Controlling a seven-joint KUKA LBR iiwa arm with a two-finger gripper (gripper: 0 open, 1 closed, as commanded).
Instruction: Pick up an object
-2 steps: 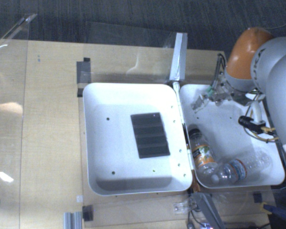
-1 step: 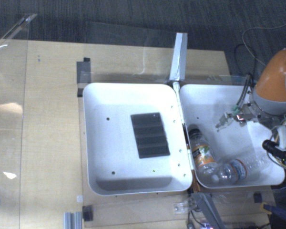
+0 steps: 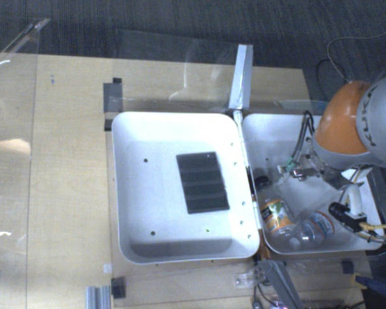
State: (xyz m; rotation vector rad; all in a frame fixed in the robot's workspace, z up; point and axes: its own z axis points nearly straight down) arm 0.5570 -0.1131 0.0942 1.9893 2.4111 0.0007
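- Can [image 3: 276, 215]: small, with an orange label showing some green and a pale top end, tipped over at a slant.
- It lies in the right bin [image 3: 270, 126], close to the near-left corner and beside the wall shared with the left bin [image 3: 136, 172].
- A clear plastic bottle [image 3: 312, 229] lies just right of the can, along the near wall.
- The gripper [image 3: 298, 170] sits lower in the same bin, farther back than the can and a little to its right. Bare bin floor shows between them.
- Whether the gripper is parted or closed cannot be told from this angle.
- A dark ribbed rectangular pad [image 3: 202, 182] lies flat in the middle of the left bin.
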